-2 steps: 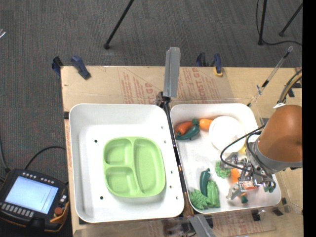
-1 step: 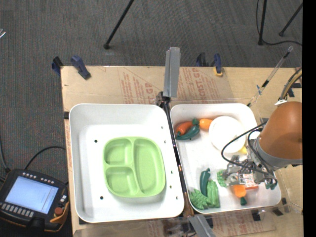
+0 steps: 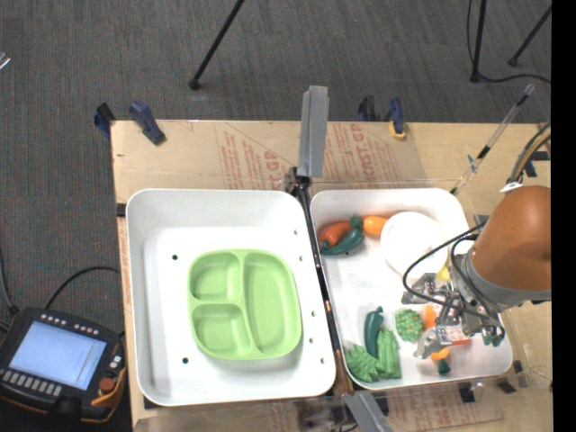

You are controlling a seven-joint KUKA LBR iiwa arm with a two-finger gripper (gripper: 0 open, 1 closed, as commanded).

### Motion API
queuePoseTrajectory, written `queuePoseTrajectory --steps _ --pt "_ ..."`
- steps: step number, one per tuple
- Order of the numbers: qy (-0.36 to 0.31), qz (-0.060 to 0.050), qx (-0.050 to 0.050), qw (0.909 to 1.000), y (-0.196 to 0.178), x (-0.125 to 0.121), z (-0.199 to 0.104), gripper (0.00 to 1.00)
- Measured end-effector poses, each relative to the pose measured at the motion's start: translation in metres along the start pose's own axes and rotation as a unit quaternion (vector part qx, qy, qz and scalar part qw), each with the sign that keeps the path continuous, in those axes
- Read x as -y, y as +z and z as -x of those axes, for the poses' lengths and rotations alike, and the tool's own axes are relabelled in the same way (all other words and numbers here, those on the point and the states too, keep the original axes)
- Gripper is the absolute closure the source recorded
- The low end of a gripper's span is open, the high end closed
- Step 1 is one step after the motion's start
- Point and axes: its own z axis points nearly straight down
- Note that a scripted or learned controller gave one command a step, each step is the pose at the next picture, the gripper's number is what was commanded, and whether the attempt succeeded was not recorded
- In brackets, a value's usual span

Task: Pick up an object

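The gripper [image 3: 441, 338] hangs low in the right bin [image 3: 342, 241], over an orange piece [image 3: 439, 354]. I cannot tell its state. Green vegetables [image 3: 378, 349] lie just left.

Red printing ran across the table's board [image 3: 360, 151] behind the bins, but none of it was legible.
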Motion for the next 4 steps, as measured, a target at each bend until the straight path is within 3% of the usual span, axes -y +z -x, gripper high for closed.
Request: queuePoseTrajectory --steps 1,2,3,4 --pt "0.021 0.001 -0.01 0.9997 0.015 0.0 -0.009 0.0" --pt "0.018 0.002 -0.008 0.9998 0.004 -0.002 -0.007 1.0" --pt "0.042 0.001 -0.009 0.9991 0.014 -0.061 0.019 1.0" --pt "0.079 0.001 -0.013 0.9968 0.015 -0.001 0.112 1.0"
